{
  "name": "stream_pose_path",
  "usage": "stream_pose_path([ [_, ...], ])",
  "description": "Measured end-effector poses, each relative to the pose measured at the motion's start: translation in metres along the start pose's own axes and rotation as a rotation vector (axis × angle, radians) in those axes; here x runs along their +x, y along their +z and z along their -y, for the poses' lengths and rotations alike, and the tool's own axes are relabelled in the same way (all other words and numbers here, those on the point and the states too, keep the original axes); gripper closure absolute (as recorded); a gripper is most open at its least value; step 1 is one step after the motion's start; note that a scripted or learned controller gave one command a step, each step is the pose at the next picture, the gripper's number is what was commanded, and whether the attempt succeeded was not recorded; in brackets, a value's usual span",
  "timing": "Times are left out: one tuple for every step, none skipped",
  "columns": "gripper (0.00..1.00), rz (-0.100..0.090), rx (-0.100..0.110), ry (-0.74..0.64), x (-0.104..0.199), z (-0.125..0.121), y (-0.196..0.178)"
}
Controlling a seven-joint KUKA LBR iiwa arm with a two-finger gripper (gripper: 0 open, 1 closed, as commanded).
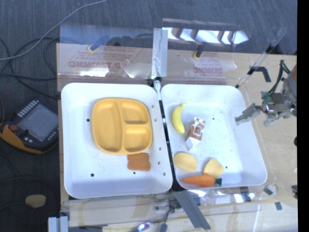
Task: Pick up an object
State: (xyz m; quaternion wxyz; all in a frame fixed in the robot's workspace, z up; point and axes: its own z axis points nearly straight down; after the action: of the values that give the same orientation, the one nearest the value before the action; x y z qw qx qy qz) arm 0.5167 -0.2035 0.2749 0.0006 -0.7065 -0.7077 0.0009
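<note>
From my seat nothing is picked yet: the gripper (276, 108) sits outside the right bin (251, 144), banana (178, 118) untouched, grip state unclear.

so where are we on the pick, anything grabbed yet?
Nothing looks picked. The banana, carton, carrot and two yellow pieces all lie in the right bin; divided tray and toast in the left. The gripper sits at the right bin's edge. Whole grasp remains.

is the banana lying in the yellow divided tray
No, the banana lies on the floor of the right bin, while the yellow divided tray sits in the left bin.
</note>
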Motion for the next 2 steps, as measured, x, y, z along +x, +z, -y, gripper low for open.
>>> stream_pose_path([
  [0.0,0.001,0.001,0.006,0.061,-0.051,0.039],
  [0.0,-0.001,-0.001,0.054,0.108,-0.07,0.173],
])
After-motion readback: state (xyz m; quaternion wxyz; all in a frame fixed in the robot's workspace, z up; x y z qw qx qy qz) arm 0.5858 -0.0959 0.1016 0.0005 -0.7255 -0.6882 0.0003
